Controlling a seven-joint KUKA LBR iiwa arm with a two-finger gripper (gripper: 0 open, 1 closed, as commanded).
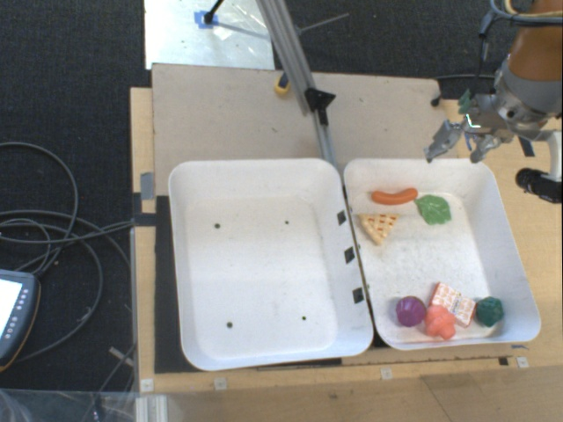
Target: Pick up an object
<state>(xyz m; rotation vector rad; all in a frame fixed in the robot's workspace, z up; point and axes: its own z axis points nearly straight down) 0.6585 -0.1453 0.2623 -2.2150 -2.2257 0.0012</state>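
Observation:
The right bin (506, 236) holds several toy foods: an orange sausage (393, 196), a green leafy piece (434, 209), a waffle-patterned wedge (379, 228), a purple ball (410, 310), a pink-and-white block (452, 302), an orange-red lump (440, 323) and a dark green piece (489, 311). My gripper (458, 143) hangs above the bin's far right corner, beyond the green piece, its two fingers spread apart with nothing between them.
The left bin (189, 236) lies beside the right one, joined at a hinge strip. A grey pole (290, 47) slants across the far side of the bench. Cables and a handheld pendant (13, 310) lie on the floor to the left.

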